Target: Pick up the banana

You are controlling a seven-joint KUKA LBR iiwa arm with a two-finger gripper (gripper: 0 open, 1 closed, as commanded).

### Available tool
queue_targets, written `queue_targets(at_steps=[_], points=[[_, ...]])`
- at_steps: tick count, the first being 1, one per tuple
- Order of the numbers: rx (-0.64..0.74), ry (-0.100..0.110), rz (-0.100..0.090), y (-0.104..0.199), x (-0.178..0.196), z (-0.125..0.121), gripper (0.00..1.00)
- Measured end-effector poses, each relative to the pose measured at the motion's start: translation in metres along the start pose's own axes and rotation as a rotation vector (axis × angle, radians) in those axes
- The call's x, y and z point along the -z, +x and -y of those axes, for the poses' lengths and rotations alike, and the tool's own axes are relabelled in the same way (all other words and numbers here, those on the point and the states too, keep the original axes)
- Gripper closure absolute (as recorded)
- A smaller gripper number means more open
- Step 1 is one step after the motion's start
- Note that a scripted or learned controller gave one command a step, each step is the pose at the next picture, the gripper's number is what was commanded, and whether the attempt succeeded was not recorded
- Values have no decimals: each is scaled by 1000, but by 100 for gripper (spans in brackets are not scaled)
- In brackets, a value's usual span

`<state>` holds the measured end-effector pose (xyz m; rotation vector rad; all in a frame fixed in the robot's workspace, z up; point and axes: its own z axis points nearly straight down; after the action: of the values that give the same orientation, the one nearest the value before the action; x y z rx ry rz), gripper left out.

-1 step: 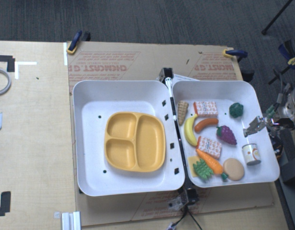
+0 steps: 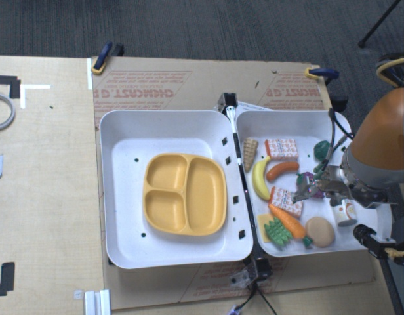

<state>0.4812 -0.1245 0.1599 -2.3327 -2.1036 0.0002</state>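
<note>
Orange-banded arm overhangs bin edge, banana apart.

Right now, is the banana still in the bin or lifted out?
In the bin. The banana lies on the right bin floor beside the sausage; the gripper sits apart from it.

Light wooden bench, brown cardboard sheet lay flat on it, held by blue clamps at back edge, two white bins sat side by side on cardboard, black tape marks near left edge
</note>
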Motion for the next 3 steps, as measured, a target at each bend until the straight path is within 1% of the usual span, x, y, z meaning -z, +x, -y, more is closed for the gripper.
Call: queue_targets(at_steps=[1,2,3], points=[[-71,0,1,58,32,-58,0],[-77,2,1,128,32,-75,0],[51,2,1,131,32,-54,0]])
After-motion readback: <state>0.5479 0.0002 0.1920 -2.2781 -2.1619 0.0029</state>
